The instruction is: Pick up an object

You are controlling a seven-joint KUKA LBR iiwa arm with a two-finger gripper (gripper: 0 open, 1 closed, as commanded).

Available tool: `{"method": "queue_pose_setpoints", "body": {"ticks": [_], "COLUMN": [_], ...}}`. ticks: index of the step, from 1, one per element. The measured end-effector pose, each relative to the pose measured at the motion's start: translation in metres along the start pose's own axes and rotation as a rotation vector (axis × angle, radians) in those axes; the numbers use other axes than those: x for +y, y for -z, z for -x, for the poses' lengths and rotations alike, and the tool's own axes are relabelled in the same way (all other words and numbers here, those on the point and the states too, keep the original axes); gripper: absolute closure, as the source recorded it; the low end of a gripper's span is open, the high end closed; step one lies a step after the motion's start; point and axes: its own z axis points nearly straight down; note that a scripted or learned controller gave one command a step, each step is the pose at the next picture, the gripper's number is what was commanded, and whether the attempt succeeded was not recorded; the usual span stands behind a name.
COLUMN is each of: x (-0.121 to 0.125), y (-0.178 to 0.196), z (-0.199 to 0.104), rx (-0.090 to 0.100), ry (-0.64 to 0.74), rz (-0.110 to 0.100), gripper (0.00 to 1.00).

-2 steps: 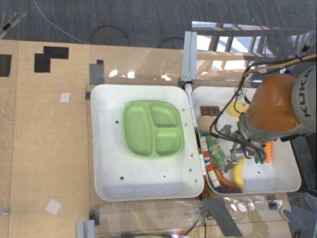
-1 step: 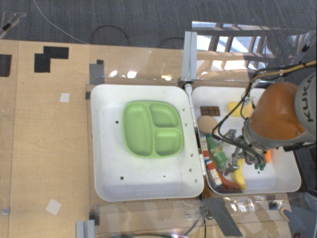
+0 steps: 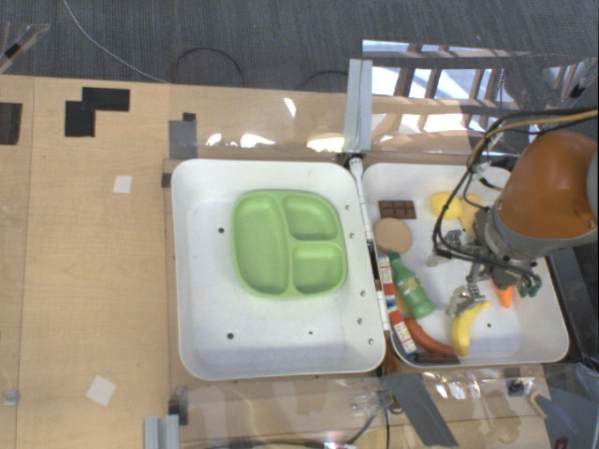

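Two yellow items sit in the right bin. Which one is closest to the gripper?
The yellow banana near the bin's front edge, lying just below the gripper. The other yellow item sits toward the back, beyond the chocolate-brown bar, partly hidden by cables.

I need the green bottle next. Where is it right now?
The green bottle lies in the right bin, near its left wall, just below the round brown cookie and left of the banana.

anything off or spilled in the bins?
Nothing spilled or damaged. Green tray lies flat in the left bin. The right bin is a loose pile: bottle, banana, brown block. Gripper hovers there.
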Motion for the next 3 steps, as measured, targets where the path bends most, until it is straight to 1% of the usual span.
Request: {"method": "queue_pose_setpoints", "body": {"ticks": [1, 2, 3], "x": [-0.03, -0.072, -0.071], "y": [-0.012, -0.012, 0.004], "z": [0.073, 0.057, 0.063], "rx": [-0.003, -0.001, -0.018], "ry": [-0.065, 0.008, 0.01], "rz": [0.0, -0.002, -0.006], "gripper": [0.0, 0.0, 1.0]}}
